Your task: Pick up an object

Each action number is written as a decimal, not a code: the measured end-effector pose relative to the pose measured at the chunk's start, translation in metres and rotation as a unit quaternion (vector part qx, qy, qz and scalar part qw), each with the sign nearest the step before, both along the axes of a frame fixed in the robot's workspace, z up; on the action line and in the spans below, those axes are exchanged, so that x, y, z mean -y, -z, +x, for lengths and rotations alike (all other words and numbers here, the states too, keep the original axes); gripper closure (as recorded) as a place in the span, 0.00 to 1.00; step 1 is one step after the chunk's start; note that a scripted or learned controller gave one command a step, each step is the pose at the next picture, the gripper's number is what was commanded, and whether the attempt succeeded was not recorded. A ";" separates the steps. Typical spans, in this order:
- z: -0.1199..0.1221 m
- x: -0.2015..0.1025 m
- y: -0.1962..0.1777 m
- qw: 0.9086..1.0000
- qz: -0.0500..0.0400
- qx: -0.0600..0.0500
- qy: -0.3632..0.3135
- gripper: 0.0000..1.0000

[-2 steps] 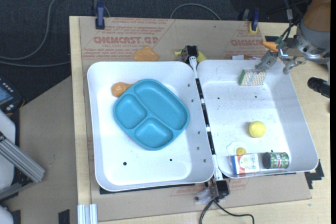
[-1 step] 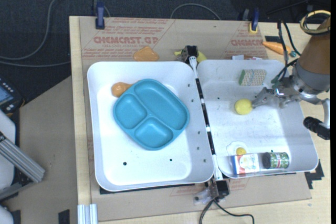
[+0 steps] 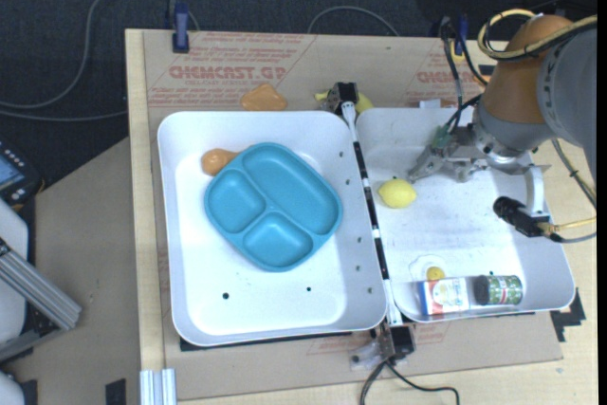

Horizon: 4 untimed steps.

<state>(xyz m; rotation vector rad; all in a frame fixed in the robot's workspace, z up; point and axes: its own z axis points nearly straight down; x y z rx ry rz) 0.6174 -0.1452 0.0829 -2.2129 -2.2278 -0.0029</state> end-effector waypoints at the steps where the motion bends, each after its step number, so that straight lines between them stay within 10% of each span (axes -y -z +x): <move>1: 0.049 0.024 -0.002 1.000 0.001 -0.006 0.003 0.00; 2: 0.037 -0.027 -0.002 1.000 0.000 -0.001 0.001 0.00; 3: 0.047 -0.005 -0.001 1.000 0.001 -0.006 0.004 0.00; 4: -0.016 0.018 -0.011 1.000 -0.001 -0.003 0.005 0.00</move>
